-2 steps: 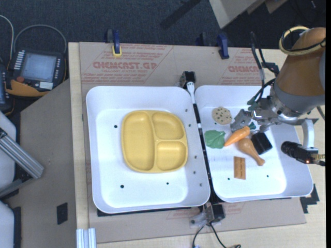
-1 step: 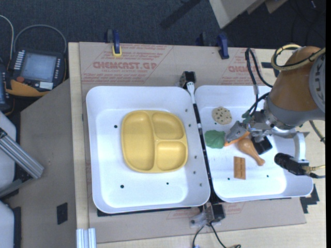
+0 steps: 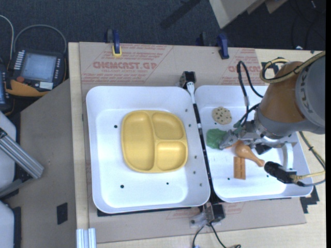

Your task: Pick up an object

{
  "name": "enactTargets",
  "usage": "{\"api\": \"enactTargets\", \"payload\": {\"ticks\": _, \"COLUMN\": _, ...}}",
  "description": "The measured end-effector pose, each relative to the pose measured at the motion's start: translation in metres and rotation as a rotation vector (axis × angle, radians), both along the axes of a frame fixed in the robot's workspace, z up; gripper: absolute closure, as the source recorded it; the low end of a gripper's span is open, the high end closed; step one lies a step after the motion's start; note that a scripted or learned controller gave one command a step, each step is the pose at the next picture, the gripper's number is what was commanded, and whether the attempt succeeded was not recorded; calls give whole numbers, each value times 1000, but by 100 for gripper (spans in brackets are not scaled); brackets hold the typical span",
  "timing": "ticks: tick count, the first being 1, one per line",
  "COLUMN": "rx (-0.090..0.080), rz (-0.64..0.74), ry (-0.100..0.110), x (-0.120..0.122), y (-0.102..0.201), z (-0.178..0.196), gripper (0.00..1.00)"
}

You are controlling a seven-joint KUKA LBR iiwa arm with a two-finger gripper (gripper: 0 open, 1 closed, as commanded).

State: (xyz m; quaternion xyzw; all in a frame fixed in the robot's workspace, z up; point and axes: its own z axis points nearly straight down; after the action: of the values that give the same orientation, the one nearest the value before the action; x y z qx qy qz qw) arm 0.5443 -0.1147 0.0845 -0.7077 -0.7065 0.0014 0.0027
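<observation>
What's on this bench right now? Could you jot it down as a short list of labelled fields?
left bin: holds a yellow divided plate
right bin: holds a cookie, a green piece, an orange-brown drumstick-like toy and a brown stick
arm: reaches in over the right bin
pincer: low, beside the green piece; grip unclear
pickup: no object seen held
</observation>
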Motion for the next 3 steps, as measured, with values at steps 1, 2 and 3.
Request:
{"api": "enactTargets", "payload": {"ticks": 1, "rx": -2, "rz": 0, "ry": -7, "x": 1, "y": 0, "z": 13, "gripper": 100}}
{"api": "enactTargets", "payload": {"ticks": 2, "rx": -3, "rz": 3, "ry": -11, "x": 1, "y": 3, "z": 56, "gripper": 100}}
{"api": "enactTargets", "payload": {"ticks": 3, "rx": -5, "rz": 1, "ry": -14, "x": 1, "y": -7, "z": 115, "gripper": 100}}
